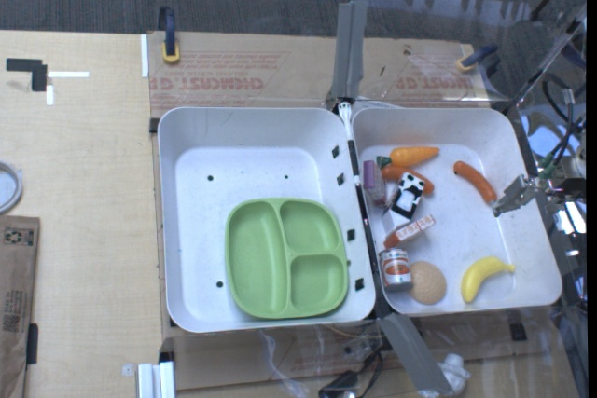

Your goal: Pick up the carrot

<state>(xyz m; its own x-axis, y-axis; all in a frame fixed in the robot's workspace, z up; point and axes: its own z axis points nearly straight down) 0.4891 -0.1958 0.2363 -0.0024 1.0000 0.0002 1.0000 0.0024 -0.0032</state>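
While the carrot [413, 156] lies in the upper left part of the right bin [522, 298], the tool [516, 198] sits at the right edge of the frame, over that bin's right rim and well apart from its target. It is small and partly lost against the clutter there, so I cannot tell how it is set, and nothing appears to be in it.

The main risk is a wrong pick. A sausage [476, 181] of similar orange-red colour and similar long shape lies between the tool and the carrot, nearer the tool (an easy thing to mistake from above). The carrot itself is crowded: another small orange piece [410, 174] lies just below it, a black-and-white toy [407, 196] sits touching or nearly touching that piece, and a purple item [370, 174] stands just to its left by the bin wall. A descent slightly low in the frame would probably catch the toy instead, or nudge the carrot toward the wall where a grasp is harder. The carrot's rounded, tapered body may also slip out of a pinch taken near its thin end.

The banana [484, 276] at lower right and the green plate [285, 257] in the left bin [187, 228] look safely out of the way.
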